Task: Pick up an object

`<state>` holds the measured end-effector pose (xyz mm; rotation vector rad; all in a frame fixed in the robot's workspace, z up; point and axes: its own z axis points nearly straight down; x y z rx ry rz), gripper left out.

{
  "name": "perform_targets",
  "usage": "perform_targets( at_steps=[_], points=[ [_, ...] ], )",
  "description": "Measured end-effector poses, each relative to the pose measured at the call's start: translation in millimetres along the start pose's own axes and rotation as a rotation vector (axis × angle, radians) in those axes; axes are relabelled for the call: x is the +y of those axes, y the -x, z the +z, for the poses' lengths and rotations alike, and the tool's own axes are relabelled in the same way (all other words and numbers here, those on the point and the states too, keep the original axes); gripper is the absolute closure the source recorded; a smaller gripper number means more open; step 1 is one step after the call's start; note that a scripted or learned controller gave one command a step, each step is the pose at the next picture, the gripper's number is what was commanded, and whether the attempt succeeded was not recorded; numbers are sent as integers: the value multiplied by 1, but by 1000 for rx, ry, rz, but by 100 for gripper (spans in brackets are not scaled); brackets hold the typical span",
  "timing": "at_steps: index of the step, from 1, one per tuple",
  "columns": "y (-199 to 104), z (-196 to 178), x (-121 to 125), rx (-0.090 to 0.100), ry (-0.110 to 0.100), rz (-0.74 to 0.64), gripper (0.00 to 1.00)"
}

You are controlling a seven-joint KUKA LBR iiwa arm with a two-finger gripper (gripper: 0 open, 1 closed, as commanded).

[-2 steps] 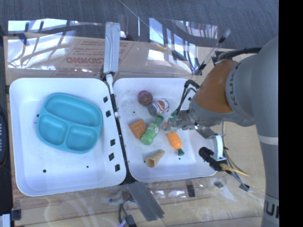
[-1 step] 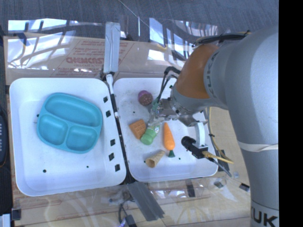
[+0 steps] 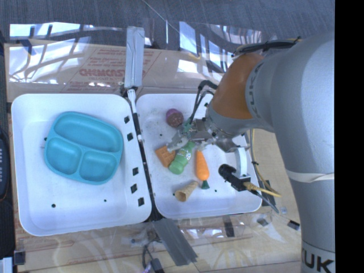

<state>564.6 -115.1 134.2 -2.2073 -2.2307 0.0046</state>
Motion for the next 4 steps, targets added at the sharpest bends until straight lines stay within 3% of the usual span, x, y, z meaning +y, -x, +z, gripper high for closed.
perform_targets(
  at_steps=[1, 2, 3, 4],
  points=[
    [13, 44, 40, 0, 0, 0, 0],
    [11, 33, 41, 1, 1, -5, 100],
    [11, 33, 41, 1, 0, -6, 0],
    [-9, 44, -45, 1, -2, 1, 0]
  ],
)
